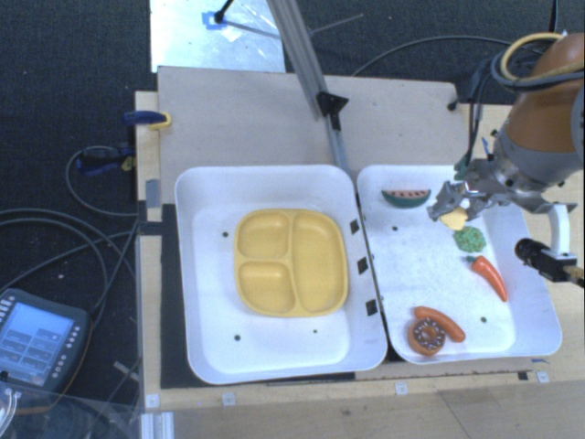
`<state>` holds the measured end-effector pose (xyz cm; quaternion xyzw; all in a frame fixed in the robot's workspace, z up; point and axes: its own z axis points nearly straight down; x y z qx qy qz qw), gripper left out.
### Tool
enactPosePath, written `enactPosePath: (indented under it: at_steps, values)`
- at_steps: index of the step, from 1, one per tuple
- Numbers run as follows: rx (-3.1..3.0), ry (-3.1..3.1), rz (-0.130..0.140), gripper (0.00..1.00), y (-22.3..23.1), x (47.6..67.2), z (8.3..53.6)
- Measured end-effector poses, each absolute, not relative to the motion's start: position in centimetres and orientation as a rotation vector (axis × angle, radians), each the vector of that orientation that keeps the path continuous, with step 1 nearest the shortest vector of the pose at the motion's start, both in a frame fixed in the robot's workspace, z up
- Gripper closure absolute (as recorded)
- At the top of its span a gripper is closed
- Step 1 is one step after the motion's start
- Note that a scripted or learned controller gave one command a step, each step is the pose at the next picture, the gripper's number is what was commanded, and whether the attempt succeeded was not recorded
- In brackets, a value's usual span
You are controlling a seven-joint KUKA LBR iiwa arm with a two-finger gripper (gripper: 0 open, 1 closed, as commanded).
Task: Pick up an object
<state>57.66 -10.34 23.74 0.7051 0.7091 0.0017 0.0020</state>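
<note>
My gripper (460, 203) hangs over the back of the right bin (539, 337), reaching in from the right. A small yellow object (452, 219) shows right at its tip, partly covered by it; whether it is gripped I cannot make out. A watermelon slice (406, 196) lies just left of the gripper. A green broccoli piece (470, 240) sits just in front of it. An orange carrot (490, 277) lies further forward. At the bin's front lie a sausage (441, 323) and a chocolate donut (427, 338), touching.
The left bin (206, 337) holds a yellow divided plate (292, 262) at its middle. A slanted metal pole (306, 53) crosses the bench behind the bins. Black clips (364, 265) line the seam between the bins. Cables and a pendant (32, 332) lie off to the left.
</note>
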Motion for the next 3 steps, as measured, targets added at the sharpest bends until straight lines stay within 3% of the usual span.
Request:
enactPosePath:
  at_steps: [2,3]
  values:
    - [2.211,2.235,0.002,1.0,1.0,53.4,23.5]
    - [2.209,2.238,0.004,1.0,7.3,52.3,23.4]
